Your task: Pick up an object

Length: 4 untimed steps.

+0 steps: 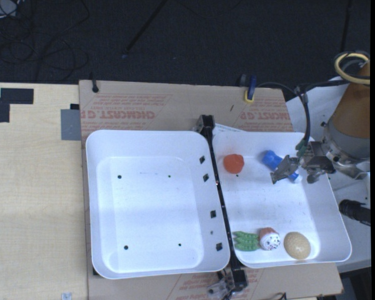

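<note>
The gripper [298, 171] is seen over the right bin [325, 199], near its far right edge, with its fingers spread and nothing between them. A blue block [272, 160] lies just beside it. An orange ball [234, 163] sits toward the far left corner. A green toy [245, 240], a spotted ball [269, 239] and a tan egg [297, 245] are lined along the near edge.

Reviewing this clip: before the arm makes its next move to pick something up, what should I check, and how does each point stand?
1. Things to pick lie in the right bin: ok.
2. Gripper sits over that bin: ok.
3. Blue object is close beside the gripper: ok.
4. Anything held between the fingers: cannot tell.
5. Orange ball lies apart from the others: ok.
6. Green piece, spotted ball and tan egg crowd the near wall: not ok.
</note>
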Tool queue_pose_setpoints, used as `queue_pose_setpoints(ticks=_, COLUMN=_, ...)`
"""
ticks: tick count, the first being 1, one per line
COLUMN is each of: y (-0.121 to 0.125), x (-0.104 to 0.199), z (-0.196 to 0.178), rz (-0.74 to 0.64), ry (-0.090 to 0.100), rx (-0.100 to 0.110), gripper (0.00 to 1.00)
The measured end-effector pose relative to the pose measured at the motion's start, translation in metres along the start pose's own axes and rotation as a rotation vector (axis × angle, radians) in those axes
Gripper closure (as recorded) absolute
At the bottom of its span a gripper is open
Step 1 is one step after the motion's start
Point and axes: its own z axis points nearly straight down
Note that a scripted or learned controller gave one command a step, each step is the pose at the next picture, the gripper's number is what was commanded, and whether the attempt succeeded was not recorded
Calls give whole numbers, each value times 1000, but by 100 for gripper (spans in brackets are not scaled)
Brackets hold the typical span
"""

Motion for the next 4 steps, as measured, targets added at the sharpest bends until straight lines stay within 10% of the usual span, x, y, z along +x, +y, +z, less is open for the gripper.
queue_pose_setpoints(ticks=1, y=0, x=0, z=-9, rz=-1, ry=1, rx=2, gripper=100)
queue_pose_setpoints(ticks=2, y=-53, x=21, z=-72, rz=-2, ry=0, rx=-1, gripper=100)
queue_pose_setpoints(ticks=4, y=-58, x=-57, z=-70, rz=2, ry=-1, rx=2, gripper=100)
